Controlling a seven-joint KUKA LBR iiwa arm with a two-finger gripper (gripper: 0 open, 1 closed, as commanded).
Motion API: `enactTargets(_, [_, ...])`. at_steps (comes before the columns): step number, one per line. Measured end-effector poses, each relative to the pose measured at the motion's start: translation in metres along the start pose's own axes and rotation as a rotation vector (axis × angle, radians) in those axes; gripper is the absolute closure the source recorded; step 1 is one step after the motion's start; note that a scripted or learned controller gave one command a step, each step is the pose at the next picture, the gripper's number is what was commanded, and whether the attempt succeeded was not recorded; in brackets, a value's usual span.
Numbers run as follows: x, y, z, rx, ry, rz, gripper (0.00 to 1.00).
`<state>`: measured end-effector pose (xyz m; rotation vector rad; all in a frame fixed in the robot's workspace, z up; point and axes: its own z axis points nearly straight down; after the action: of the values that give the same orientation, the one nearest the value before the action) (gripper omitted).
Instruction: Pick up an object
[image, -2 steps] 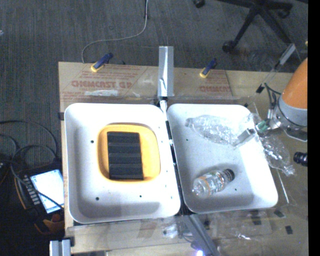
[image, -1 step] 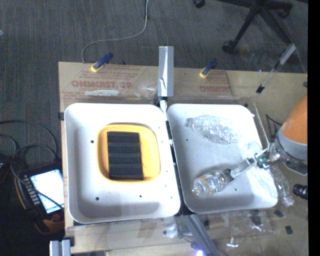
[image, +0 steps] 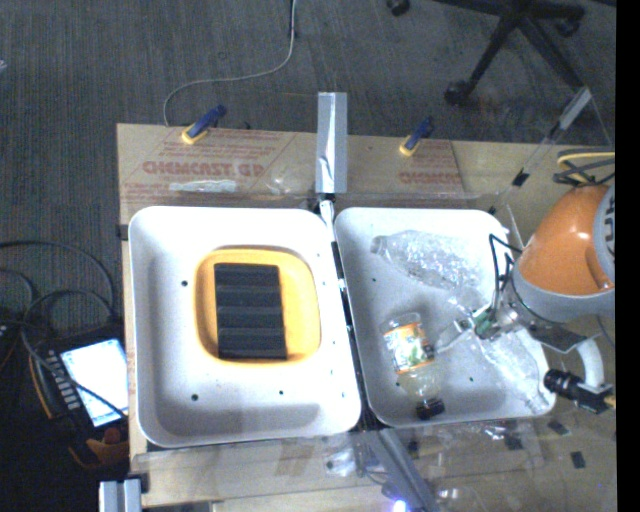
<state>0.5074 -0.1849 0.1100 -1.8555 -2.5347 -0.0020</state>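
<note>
The right bin holds a small clear bottle with an orange and green label and a black cap, lying near the bin's front. A crumpled clear plastic bottle lies toward the back. More clear plastic lies at the right wall. In the left bin a yellow dish carries a black ribbed block. My gripper hangs low over the right bin's right half, just right of the labelled bottle, under the orange wrist band.
A metal post stands behind the seam between the bins. Two blue and yellow clamps hold the board at the back. A tablet and cables lie on the floor to the left.
</note>
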Motion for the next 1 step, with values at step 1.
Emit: enactTargets(1, [-0.0401, 0.0344, 0.0166, -0.012, 0.009, 0.249, 0.00])
